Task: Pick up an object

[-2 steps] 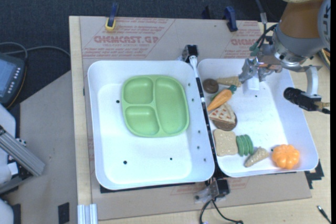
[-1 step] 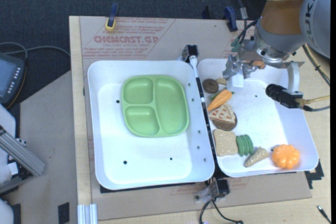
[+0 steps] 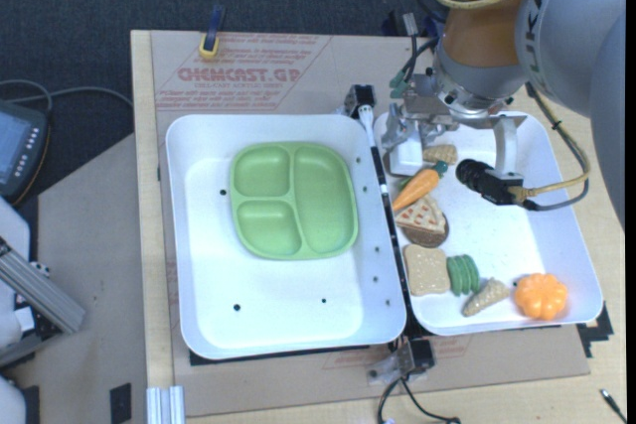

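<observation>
End effector (image 3: 417, 139) sits low at the right bin's (image 3: 571, 213) ten o'clock; grip state indeterminate; nothing lifted yet.

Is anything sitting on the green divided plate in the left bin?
No, the green divided plate has all three compartments bare; the toy foods, like the carrot, lie in the right bin.

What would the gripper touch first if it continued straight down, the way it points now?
Probably the small tan piece or the bare bin floor at the right bin's far end: the gripper hangs just above there, beside the toy carrot. Depth is unclear from this single view.
</observation>
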`<state>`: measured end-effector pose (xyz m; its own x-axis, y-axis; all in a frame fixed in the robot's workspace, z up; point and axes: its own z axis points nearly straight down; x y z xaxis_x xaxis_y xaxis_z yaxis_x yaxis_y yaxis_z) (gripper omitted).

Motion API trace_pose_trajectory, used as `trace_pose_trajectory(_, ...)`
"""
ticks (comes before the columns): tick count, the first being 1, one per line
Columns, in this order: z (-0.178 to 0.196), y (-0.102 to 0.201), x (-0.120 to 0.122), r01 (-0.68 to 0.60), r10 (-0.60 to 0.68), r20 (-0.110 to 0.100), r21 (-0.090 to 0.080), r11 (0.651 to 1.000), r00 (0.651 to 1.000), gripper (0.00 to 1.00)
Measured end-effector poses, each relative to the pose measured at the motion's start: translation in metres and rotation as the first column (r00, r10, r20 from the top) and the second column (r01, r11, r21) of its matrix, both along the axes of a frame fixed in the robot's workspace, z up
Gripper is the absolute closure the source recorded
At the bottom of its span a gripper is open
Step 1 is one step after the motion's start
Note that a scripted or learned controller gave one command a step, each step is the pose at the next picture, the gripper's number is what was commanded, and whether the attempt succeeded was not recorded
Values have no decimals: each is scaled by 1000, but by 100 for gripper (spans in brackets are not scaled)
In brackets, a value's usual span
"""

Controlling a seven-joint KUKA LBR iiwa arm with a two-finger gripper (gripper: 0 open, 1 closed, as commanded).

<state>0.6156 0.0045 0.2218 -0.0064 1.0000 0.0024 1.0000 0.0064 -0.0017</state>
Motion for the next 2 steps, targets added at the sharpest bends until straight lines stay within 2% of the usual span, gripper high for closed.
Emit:
trace_pose_trajectory(1, -3, 47, -4, 1, -1, -1, -1, 1000, 1000, 100)
trace_pose_trajectory(2, 13, 81, -18, 2, -2, 1, 0, 1000, 1000, 100)
